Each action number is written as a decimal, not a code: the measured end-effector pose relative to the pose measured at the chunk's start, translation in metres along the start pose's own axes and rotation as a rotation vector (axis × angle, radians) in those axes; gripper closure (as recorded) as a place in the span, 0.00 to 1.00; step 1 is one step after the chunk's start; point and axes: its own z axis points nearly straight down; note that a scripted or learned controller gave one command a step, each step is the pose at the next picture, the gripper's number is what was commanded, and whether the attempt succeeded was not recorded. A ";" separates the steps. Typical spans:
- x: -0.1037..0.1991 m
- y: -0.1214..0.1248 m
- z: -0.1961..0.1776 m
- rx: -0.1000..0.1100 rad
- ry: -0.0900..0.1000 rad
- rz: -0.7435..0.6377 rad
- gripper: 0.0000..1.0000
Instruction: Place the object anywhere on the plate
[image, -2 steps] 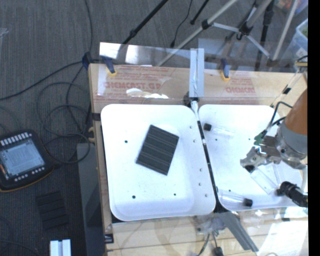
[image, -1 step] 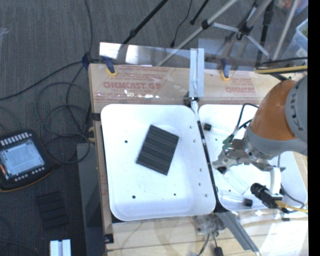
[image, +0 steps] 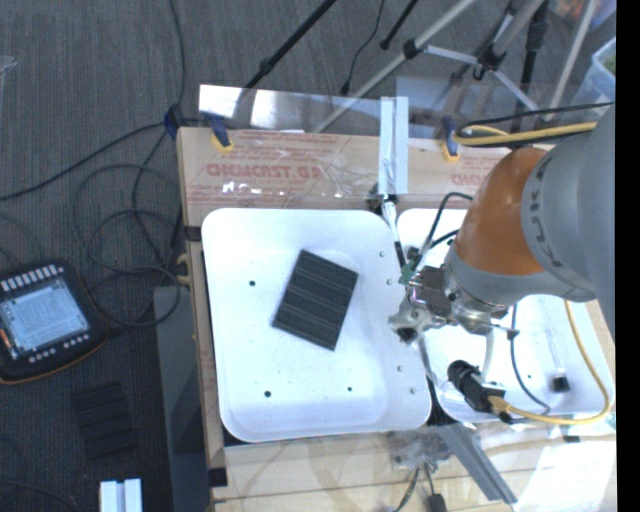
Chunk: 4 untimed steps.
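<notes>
A dark ribbed rectangular plate (image: 316, 299) lies tilted in the middle of the left bin (image: 240, 380). My gripper (image: 410, 318) hangs over the inner rim between the two bins, to the right of the plate and apart from it. The grey wrist and the orange band (image: 505, 225) cover most of it from above. I see nothing held beneath it. A small dark object (image: 560, 382) lies in the right bin (image: 585, 405), near its front right corner.
A black cable connector (image: 462, 376) with a yellow cable loops below the wrist over the right bin. A clear upright panel (image: 392, 145) and a cardboard wall (image: 290, 170) stand behind the bins. A teach pendant (image: 40, 318) lies on the floor at left.
</notes>
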 end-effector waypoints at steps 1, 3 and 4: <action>0.000 0.000 0.000 0.000 0.000 0.000 0.00; 0.149 0.137 -0.001 -0.002 -0.003 -0.374 0.00; 0.230 0.118 -0.059 -0.004 -0.003 -0.187 0.00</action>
